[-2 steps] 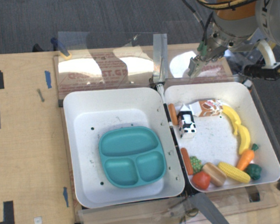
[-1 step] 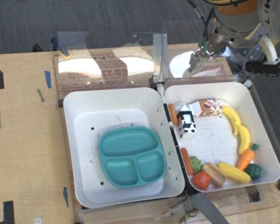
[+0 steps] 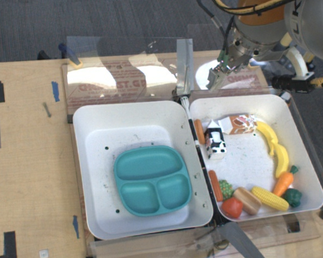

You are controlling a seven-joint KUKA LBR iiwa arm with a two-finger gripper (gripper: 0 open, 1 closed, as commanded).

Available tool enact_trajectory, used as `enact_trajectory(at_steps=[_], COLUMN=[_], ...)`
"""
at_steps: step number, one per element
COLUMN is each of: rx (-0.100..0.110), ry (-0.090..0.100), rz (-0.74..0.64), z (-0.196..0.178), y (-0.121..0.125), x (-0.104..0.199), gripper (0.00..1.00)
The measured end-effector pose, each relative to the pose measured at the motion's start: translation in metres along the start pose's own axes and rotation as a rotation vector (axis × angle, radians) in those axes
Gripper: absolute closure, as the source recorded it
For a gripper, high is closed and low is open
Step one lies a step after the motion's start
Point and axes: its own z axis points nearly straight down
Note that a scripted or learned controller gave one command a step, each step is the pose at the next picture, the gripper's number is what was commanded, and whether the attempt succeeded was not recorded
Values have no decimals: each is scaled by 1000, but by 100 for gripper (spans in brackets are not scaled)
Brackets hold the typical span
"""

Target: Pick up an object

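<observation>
while tilted leftward, end effector [image 3: 217, 75] hangs above right bin [image 3: 303, 142] (rear edge).

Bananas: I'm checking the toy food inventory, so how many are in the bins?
2. Both lie in the right bin along its right side: one banana higher up, the other banana just below it, above the carrot.

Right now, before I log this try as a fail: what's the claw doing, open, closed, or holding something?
Claw: cannot be told open or closed. It hangs above the back rim of the right bin, with nothing visibly in it.
</observation>
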Motion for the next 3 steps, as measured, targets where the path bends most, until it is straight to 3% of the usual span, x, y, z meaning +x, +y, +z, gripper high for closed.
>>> enact_trajectory(at_steps=[3], rx=[-8], ry=[-12], rz=[-6], z=[-30], y=[4], x=[-2], gripper=[100])
